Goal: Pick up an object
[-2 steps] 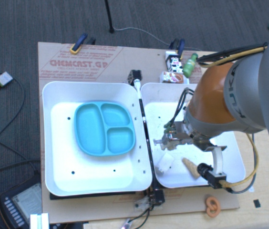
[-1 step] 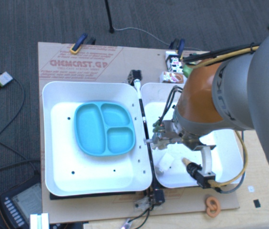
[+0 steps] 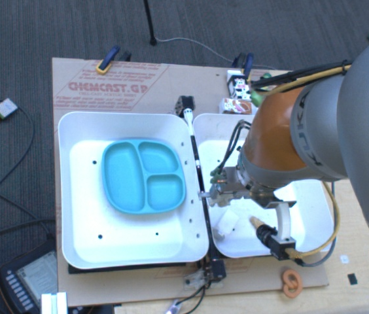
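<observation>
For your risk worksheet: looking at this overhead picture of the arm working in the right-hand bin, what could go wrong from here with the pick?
1. The arm hides most of the right bin, so the camera may not confirm a grasp.
2. The hand sits close to the divider between the bins and might strike it.
3. The small white object lies near the bin's wall, leaving little room and blending with the white floor.

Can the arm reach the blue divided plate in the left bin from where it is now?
Probably yes. The blue divided plate lies open in the left bin with nothing on it. The arm hangs over the right bin, and only the low wall between the bins separates them.
</observation>
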You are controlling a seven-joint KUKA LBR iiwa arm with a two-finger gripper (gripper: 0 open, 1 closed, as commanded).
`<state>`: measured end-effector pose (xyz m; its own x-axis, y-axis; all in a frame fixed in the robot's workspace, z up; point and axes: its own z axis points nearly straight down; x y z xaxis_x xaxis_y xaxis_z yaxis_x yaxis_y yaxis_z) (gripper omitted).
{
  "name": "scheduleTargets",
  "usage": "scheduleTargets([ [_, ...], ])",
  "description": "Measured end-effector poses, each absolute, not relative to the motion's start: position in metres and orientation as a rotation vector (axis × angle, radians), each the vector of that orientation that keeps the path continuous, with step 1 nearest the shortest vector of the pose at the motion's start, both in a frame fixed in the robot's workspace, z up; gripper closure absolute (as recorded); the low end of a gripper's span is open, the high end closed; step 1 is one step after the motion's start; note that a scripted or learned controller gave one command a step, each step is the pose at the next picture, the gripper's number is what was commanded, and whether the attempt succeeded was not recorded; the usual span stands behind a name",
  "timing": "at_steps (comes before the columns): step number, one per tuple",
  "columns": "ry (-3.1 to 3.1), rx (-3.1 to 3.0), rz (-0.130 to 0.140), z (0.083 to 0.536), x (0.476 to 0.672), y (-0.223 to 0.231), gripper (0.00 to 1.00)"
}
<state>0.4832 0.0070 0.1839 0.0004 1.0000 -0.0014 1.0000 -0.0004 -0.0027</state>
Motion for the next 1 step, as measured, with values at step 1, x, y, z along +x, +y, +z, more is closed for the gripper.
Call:
scheduleTargets([
  [1, -2.221, -2.220, 0.004, 0.1839, 0.4832, 0.0111, 1.00],
])
